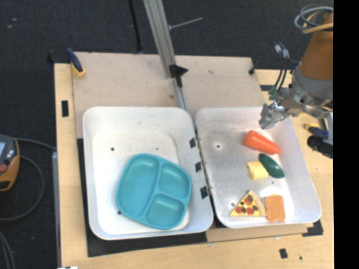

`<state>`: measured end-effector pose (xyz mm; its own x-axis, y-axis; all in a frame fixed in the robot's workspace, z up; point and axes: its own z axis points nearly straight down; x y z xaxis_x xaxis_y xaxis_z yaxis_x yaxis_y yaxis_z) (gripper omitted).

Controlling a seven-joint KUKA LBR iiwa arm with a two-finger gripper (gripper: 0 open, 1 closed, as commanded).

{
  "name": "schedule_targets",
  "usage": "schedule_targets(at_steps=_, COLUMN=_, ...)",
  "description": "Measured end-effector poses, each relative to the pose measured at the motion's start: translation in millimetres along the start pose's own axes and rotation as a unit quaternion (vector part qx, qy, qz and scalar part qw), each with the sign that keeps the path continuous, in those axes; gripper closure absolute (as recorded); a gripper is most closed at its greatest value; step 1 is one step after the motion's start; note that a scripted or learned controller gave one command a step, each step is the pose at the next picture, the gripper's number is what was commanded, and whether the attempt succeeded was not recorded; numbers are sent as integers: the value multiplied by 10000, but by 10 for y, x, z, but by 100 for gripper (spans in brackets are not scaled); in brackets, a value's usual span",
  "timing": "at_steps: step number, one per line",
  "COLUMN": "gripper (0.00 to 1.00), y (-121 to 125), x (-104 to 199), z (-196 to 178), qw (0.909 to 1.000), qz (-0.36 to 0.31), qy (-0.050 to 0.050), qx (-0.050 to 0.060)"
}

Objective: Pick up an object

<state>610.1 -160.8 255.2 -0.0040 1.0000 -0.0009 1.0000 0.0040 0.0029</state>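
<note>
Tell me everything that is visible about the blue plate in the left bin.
The blue plate is a teal divided plate that looks like smooth plastic, with rounded corners and three compartments: one large on its left, two smaller on its right. It lies flat and right side up, turned at a slant, in the lower part of the left bin. Nothing lies in it, and only the bin floor touches it.

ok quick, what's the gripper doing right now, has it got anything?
Gripper: holding nothing visible, poised over the right white bin just above the orange carrot-shaped toy.

Orange carrot (261, 142), yellow block (257, 170), green piece (272, 165), pizza slice (247, 205), orange slab (275, 208), right bin (224, 128)
</note>
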Motion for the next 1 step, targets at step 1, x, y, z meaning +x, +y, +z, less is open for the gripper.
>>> schedule_targets(at_steps=1, gripper=100, y=65, x=603, z=27, qw=10000, qz=-12, qy=5, qx=8)
